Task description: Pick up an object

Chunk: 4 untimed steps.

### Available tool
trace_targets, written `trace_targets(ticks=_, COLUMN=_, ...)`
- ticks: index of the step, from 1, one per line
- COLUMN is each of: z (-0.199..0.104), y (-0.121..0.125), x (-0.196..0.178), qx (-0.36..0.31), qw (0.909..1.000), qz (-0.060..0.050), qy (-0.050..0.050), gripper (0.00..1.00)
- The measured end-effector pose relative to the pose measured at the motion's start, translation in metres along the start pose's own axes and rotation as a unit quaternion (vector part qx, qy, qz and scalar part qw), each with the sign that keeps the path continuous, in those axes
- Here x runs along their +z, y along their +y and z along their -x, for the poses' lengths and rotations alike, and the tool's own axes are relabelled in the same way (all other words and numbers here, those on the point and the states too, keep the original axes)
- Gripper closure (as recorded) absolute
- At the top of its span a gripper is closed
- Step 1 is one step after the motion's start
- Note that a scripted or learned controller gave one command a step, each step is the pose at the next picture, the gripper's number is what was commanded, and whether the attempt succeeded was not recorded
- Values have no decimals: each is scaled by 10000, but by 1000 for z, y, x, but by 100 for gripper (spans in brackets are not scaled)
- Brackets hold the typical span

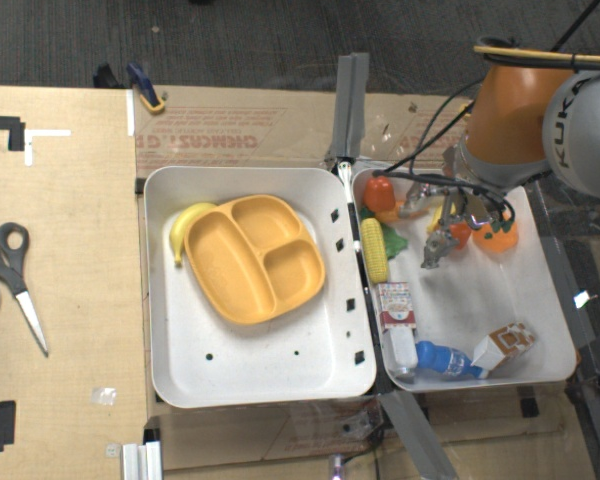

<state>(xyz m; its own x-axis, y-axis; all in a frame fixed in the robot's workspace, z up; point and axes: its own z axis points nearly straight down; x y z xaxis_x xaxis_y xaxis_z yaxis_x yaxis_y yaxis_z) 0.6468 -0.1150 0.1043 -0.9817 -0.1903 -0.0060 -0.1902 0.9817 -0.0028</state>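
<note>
The pincer (442,240), its opening impossible to tell, hangs in the right bin (540,353) touching a small red-orange piece (460,234), beside the orange (496,235).

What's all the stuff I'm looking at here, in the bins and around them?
Divided plate: one, yellow-orange, in the left bin.
Banana: one, yellow, tucked at the plate's left edge.
Corn cob: one, yellow with green, right bin's left side.
Red toy vegetable: one, right bin's top left.
Orange fruit: one, right bin's upper right.
Small packet: one, red and white, below the corn.
Bottle: one, blue, right bin's bottom.
Carton: one, white and brown, bottom right.
Scissors: one, grey, on the bench at left.
Arm: one, grey and orange, gripper over the right bin.
</note>
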Motion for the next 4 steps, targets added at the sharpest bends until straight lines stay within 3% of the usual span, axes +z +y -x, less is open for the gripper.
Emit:
trace_targets(ticks=1, z=4, y=-27, x=13, qx=563, qw=9983, qz=35, qy=114, gripper=0)
trace_targets(ticks=2, z=2, y=-37, x=14, qx=954, qw=9954, qz=43, qy=106, gripper=0)
trace_targets(ticks=3, z=7, y=-38, x=1, qx=950, qw=9955, qz=4, qy=-1, gripper=100)
trace_targets(ticks=4, z=5, y=-38, x=2, qx=953, qw=9954, qz=15, qy=56, gripper=0)
